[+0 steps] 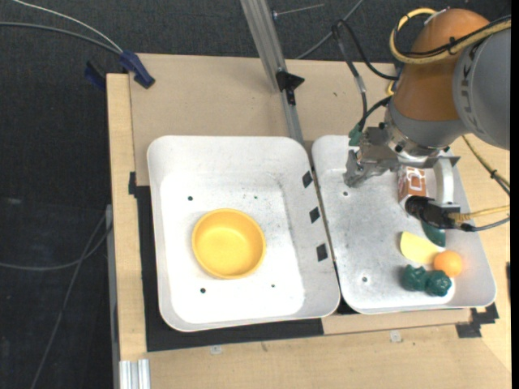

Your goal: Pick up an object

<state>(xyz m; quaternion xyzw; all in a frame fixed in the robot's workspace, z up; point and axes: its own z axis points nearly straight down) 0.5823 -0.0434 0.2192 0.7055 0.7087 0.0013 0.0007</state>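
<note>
Hovering over the far left corner of the right bin (365,286), the gripper (357,171) looked to be at the reaching step, with nothing visibly between its fingers; how far they were spread could not be told from above. The likeliest things to pick, a yellow wedge (415,247), an orange ball (447,262) and a dark green piece (426,279), lay clustered near that bin's near right corner. Judging from this, the next move called for shifting toward them and lowering, while a yellow bowl (228,242) sat in the left bin (174,164).
</note>
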